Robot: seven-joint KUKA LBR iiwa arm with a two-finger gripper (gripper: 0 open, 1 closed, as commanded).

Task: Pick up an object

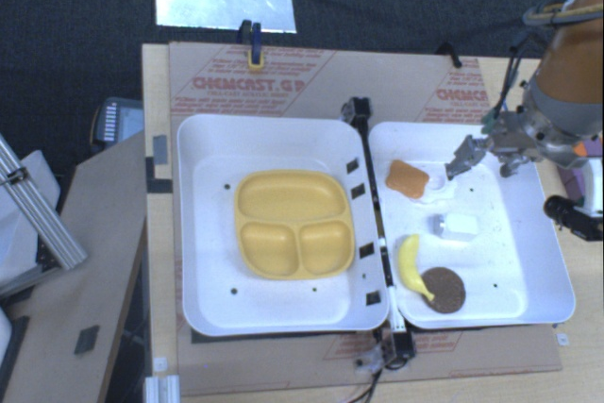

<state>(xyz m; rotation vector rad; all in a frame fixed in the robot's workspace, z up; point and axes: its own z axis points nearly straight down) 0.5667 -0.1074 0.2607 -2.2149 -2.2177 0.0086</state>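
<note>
The right bin (538, 297) holds an orange wedge (408, 178) at its far left, a small white block (457, 226) near the middle, a yellow banana (411, 265) and a round brown cookie (444, 289) at the front left. My gripper (485, 162) hangs over the far part of this bin, right of the orange wedge and above the white block. Its fingers (461, 159) are spread open with nothing between them.
The left bin (203, 203) holds a yellow divided plate (291, 223). A black divider with clips (370, 203) runs between the two bins. A yellow clamp (255, 47) sits at the back edge of the cardboard sheet.
</note>
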